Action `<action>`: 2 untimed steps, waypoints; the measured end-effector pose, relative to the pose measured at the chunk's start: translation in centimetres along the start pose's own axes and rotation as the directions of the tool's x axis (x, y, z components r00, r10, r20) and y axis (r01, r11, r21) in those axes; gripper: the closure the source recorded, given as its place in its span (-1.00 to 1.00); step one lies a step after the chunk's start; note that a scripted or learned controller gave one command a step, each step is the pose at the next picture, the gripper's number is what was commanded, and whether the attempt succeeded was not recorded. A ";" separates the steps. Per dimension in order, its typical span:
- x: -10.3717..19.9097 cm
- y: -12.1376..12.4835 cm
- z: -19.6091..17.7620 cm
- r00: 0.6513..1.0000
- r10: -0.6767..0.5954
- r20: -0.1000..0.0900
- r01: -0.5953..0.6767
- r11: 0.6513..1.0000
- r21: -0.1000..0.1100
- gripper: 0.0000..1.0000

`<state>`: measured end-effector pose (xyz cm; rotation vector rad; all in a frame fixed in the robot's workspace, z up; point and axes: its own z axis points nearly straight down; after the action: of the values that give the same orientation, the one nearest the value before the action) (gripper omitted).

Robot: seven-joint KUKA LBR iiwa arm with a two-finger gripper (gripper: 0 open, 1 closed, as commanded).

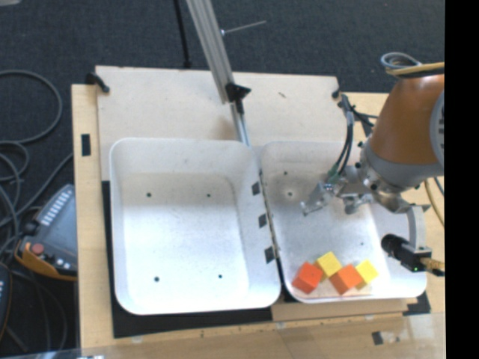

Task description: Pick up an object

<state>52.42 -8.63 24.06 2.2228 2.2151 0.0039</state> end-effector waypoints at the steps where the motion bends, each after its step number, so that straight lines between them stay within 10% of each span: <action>1: -4.4 1.3 11.0 1.000 -0.001 0.001 0.001 1.000 0.009 -1.00; 2: -10.9 9.7 13.3 1.000 -0.005 0.005 0.005 1.000 -0.002 -1.00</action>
<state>62.17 -19.56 10.78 2.2142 2.2170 0.0013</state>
